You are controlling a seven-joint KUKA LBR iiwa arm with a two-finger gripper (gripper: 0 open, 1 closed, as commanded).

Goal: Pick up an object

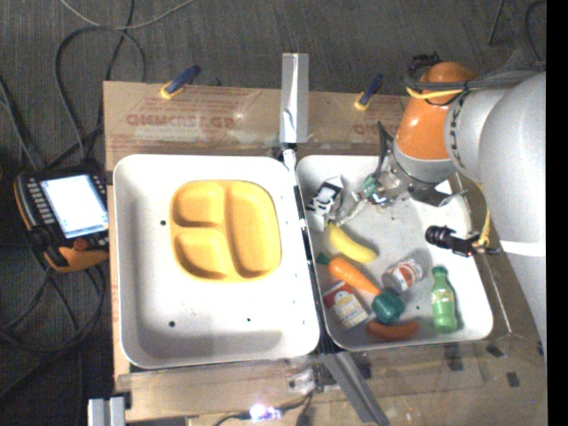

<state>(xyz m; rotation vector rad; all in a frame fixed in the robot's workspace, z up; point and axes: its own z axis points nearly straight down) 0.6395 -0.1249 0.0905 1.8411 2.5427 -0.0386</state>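
The right bin (470, 238) holds several toy items: a yellow banana (349, 244), an orange carrot (353, 275), a small can (404, 275), a green bottle (443, 300), a teal piece (387, 307), a red sausage (392, 329) and a red-and-white packet (347, 307). My gripper (344, 204) hangs low over the bin's back left part, just above and behind the banana. Its tip is small and partly blurred against the white floor. I see nothing held in it.
The left bin (142, 264) holds a yellow divided plate (226, 229). A metal post (294, 96) stands behind the wall between the bins. The arm's orange band (430, 131) and grey body (510, 158) overhang the right bin's back right corner. A tablet (71, 204) lies left of the bench.
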